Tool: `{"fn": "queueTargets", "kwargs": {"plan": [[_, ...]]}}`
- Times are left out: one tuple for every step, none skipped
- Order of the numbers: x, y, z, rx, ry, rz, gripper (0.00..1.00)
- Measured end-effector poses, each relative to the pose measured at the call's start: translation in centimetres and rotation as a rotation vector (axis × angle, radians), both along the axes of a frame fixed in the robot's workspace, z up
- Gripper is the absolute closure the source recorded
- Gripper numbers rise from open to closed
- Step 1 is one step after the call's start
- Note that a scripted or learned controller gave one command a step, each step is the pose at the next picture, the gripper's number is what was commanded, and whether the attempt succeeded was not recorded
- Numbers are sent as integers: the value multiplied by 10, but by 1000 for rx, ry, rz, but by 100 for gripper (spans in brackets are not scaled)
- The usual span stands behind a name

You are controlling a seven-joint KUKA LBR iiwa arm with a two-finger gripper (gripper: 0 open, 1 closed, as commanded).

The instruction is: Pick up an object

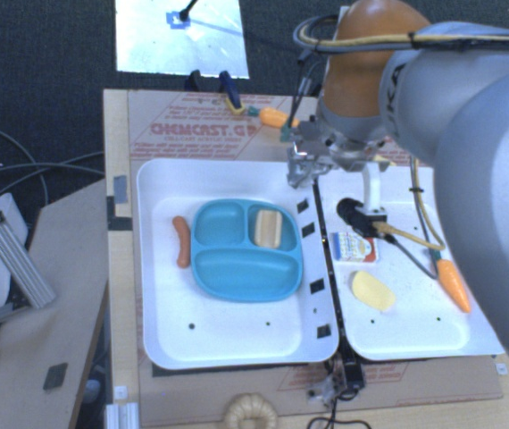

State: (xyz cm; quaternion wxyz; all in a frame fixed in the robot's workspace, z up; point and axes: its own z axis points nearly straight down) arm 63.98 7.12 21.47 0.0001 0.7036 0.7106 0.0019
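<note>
Gripper [304, 173] above the bins' divider, finger state unclear, blue tray [244, 249] below-left, carrot [453, 284] far right

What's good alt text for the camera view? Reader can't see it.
A grey robot arm reaches in from the right, its hand above the divide between two white bins. The left bin has a blue divided plate holding a bread slice, with a sausage beside it; the right bin has a carrot, a yellow piece and a small packet.
</note>
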Motion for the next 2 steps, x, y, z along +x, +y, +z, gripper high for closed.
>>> {"fn": "queueTargets", "kwargs": {"plan": [[3,-4,0,-2,0,-4,100],[1,-7,20,-2,0,-5,100]]}}
